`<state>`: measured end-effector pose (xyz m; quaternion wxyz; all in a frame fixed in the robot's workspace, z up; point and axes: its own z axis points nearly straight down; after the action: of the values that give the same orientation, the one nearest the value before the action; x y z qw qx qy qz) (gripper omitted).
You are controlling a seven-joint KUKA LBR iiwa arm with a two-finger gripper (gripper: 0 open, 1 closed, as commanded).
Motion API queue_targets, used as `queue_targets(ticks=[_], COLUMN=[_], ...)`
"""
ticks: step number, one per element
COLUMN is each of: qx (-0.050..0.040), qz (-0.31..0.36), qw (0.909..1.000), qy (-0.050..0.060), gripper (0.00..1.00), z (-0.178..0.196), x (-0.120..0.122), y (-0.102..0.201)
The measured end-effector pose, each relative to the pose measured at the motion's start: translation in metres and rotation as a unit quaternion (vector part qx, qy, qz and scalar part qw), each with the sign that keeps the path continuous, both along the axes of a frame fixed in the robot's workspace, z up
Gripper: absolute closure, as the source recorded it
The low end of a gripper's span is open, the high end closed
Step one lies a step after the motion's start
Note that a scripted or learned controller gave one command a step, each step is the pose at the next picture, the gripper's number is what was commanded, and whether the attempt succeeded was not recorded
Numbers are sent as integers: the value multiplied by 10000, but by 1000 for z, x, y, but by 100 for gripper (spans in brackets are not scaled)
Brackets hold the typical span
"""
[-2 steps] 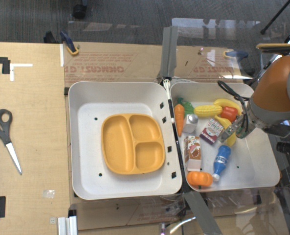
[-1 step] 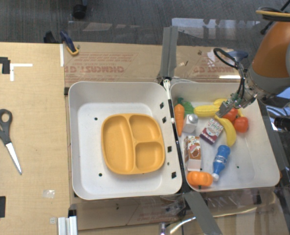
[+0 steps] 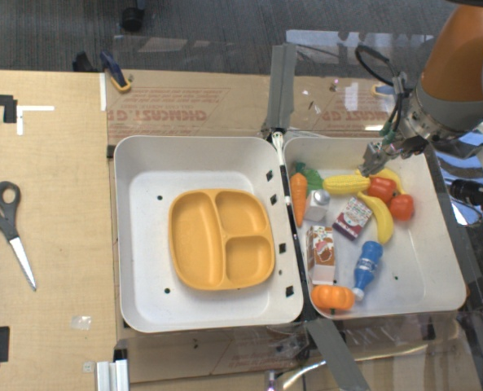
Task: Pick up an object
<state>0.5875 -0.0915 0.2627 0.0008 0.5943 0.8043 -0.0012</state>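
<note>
Two shallow white bins sit side by side; the left bin holds a yellow-orange three-compartment plastic tray, the right bin holds all the toy food. Grey arm's gripper is at the upper right of the frame, hanging right over the top of the pile, just above a yellow toy corn cob and a red toy pepper; whether it's wide or narrow I honestly can't tell from this slant, and nothing visibly sits in it.

Corn cob looks like the closest target; it lies roughly left-to-right, touching the pepper and a yellow toy banana. If I were tuning this, I'd come straight down on the cob's middle and grip across its narrow width, so the pepper isn't caught too; crowding there could easily cause a slip. Easier picks, if it misses: the blue toy bottle or the orange toy fruit lower down, both with more room around them.
</note>
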Motion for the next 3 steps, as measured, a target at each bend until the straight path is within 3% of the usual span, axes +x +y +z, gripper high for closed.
queue_targets(ticks=[1,2,3], qx=[1,7,10], qz=[-2,-396,-744], qw=[10000,9992,9972], qy=[5,12,2], gripper=[0,0,0], z=[0,-117,-171], x=[0,-12,27], y=[0,-55,-66])
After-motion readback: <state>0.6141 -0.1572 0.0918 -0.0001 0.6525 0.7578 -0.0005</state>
